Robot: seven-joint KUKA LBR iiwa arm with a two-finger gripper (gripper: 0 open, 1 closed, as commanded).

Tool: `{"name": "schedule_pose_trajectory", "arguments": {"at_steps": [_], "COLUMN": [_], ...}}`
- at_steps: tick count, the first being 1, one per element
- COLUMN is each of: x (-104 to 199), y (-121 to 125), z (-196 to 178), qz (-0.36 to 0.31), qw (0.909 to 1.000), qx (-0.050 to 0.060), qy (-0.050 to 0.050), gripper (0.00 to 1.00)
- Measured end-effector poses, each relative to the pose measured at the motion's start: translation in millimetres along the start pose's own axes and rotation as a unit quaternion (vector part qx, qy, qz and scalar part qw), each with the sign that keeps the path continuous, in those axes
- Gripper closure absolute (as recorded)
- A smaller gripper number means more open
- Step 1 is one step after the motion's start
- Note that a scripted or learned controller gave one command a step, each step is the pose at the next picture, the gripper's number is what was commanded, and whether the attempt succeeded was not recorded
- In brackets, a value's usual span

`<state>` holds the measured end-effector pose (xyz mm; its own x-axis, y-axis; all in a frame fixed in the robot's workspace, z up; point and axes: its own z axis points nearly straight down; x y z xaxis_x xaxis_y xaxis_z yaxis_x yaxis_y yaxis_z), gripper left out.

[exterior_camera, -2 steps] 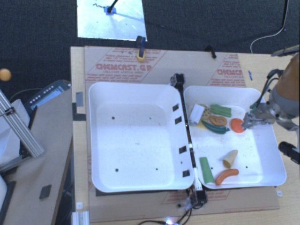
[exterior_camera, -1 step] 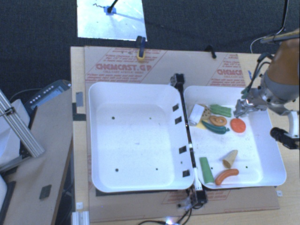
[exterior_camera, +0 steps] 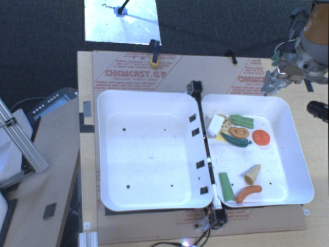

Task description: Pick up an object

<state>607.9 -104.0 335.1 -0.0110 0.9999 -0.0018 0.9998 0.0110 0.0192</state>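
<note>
Dark carpet (exterior_camera: pixel 221 14) lying around the bench (exterior_camera: pixel 169 66), with a shiny metal sheet (exterior_camera: pixel 122 14) at the top. Brown board with red print showing under two white bins. Left bin (exterior_camera: pixel 149 148) sitting beside the right bin (exterior_camera: pixel 293 153), black clips (exterior_camera: pixel 198 133) running along the shared edge. Lying in the right bin: a red disc (exterior_camera: pixel 261 137), a green pod (exterior_camera: pixel 241 121), a white block (exterior_camera: pixel 216 123), a tan cone (exterior_camera: pixel 252 174), a green stick (exterior_camera: pixel 225 186), an orange sausage (exterior_camera: pixel 249 192). Gripper (exterior_camera: pixel 271 84) hanging above the far rim of the right bin, apart from all objects, carrying nothing; cannot tell how wide. Grey device (exterior_camera: pixel 51 103) resting on the side table at left.
</note>
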Motion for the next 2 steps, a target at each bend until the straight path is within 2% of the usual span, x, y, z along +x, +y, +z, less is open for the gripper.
{"name": "schedule_pose_trajectory", "arguments": {"at_steps": [1, 2], "x": [-1.7, 25.0], "y": [48.0, 64.8], "z": [-21.2, -149.6], "qz": [0.002, 0.001], "qw": [1.0000, 1.0000], "qx": [0.005, 0.002], "qy": [0.000, 0.000], "gripper": [1.00, 1.00]}}
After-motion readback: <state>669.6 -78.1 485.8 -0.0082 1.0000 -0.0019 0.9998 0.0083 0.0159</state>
